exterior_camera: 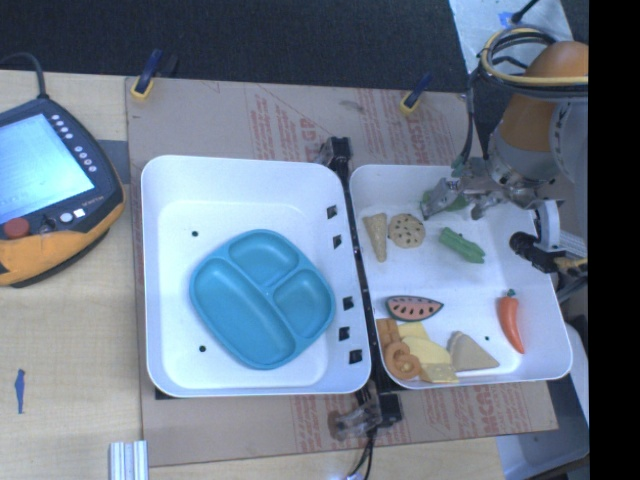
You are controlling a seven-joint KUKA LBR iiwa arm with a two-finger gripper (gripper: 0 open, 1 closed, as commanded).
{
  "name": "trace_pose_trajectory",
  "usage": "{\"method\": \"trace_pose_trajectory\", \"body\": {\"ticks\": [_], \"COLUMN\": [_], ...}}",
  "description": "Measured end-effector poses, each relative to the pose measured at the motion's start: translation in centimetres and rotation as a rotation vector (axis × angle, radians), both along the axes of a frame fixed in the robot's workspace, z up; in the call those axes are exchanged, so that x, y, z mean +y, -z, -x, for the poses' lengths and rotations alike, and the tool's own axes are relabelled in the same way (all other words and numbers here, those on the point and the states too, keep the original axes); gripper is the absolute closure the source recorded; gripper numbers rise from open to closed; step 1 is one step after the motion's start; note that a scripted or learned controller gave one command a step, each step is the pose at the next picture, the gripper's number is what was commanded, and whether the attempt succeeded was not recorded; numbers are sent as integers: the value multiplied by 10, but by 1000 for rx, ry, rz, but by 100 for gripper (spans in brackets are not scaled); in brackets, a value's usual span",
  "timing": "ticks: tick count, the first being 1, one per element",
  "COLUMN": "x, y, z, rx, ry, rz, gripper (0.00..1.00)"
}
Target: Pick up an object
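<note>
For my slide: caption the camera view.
Tool above right bin of toy food; blue plate in left bin.

The grey arm (orange band above the wrist) reaches down, gripper (462, 194) low.

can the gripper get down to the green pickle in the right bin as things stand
Probably yes. The green pickle lies apart from the cookie, nothing covers it, and the gripper hangs just beyond it.
</note>
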State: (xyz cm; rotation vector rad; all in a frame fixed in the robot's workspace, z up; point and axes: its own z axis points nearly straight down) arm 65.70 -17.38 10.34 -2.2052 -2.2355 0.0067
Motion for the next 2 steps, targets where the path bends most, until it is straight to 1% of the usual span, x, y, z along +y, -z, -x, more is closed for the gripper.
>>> {"method": "trace_pose_trajectory", "body": {"ticks": [1, 2], "x": [-8, -9], "y": [10, -4], "z": [46, 42], "rx": [4, -5], "ry": [11, 7], "rz": [-2, 1], "gripper": [0, 100]}}
